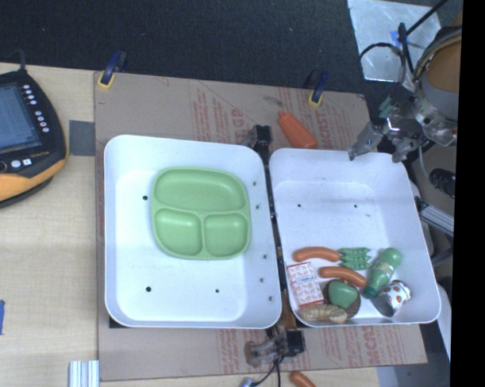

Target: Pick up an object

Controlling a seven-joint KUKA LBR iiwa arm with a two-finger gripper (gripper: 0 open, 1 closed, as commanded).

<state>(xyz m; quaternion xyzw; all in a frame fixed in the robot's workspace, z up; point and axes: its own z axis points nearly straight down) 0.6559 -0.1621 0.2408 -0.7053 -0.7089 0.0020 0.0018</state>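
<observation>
toy food sits heaped in the near corner of the right bin (338,180): two sausages (317,254), a green leafy piece (355,256), a green bottle (381,271), a green pepper (342,294), a bread roll (324,314), a small red-and-white box (304,283) and a white cup-like piece (395,296), all touching or just beside one another. the gripper (381,143) hangs with its fingers spread and nothing between them over the far right rim of that bin, well apart from the pile. the left bin (122,224) holds a green divided plate (201,212), an orange carrot (296,131) lies on the cardboard beyond the bins, another sausage (307,384) lies on the near side, and a teach pendant (22,137) rests at the far left.
</observation>
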